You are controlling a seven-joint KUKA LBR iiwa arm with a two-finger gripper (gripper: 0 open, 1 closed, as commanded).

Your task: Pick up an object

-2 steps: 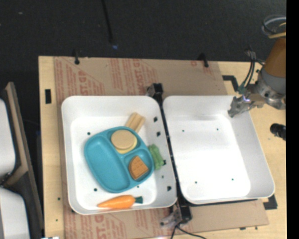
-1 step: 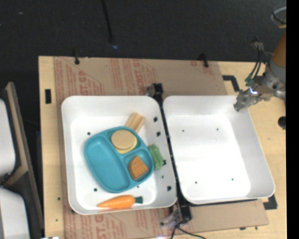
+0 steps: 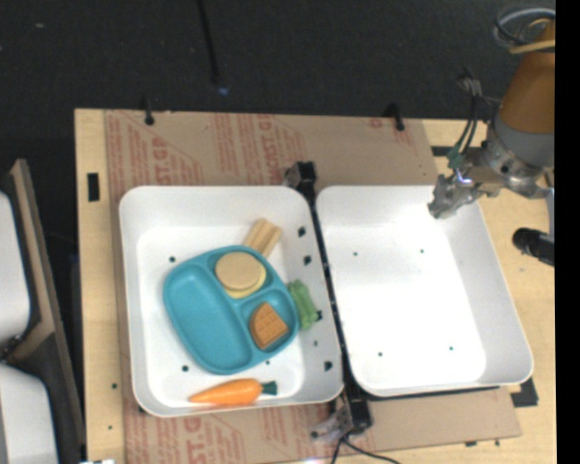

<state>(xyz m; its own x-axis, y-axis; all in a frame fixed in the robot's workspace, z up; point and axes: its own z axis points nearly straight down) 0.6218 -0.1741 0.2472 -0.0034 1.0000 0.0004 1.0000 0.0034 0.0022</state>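
Observation:
My gripper (image 3: 448, 202) hangs over the far right corner of the right bin (image 3: 416, 298), with nothing visible between its fingers. In the left bin (image 3: 140, 259) lies a blue divided tray (image 3: 208, 317). A round tan cookie (image 3: 242, 272) and a brown waffle-like piece (image 3: 269, 325) rest in the tray's compartments. A wooden block (image 3: 263, 234) sits just behind the tray. A green piece (image 3: 304, 305) lies at the tray's right edge. An orange carrot (image 3: 230, 392) lies at the bin's front wall.
The arm's orange band (image 3: 530, 90) stands at the upper right, above the wrist. A black clamp (image 3: 301, 175) sits where the two bins meet at the back. Cardboard (image 3: 222, 148) covers the bench around the bins.

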